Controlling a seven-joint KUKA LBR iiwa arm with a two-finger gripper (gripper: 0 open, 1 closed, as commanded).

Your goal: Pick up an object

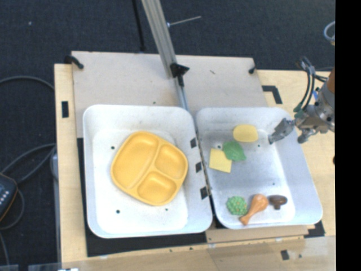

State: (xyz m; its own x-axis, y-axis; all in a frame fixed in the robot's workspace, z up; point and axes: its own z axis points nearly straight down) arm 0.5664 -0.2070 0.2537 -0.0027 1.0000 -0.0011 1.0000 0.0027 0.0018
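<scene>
From the overhead camera I see the counter (66, 151) carrying two shallow white bins side by side. The left bin (98, 151) holds a yellow divided plate (149, 167), lying flat near its middle. The right bin (293, 168) holds the loose pieces: a yellow lemon-shaped piece (245, 132) near the back, a green leafy piece (233, 151) just in front of it, and a yellow flat slice (220, 160) touching that leaf's left side. At the front sit a green broccoli piece (237, 205), a tan drumstick (255, 206) and a brown mushroom (277, 200), close together. My pincer (289, 130) sits over the right bin's back right corner, beside the lemon-shaped piece; its fingers look spread, with nothing between them.
</scene>
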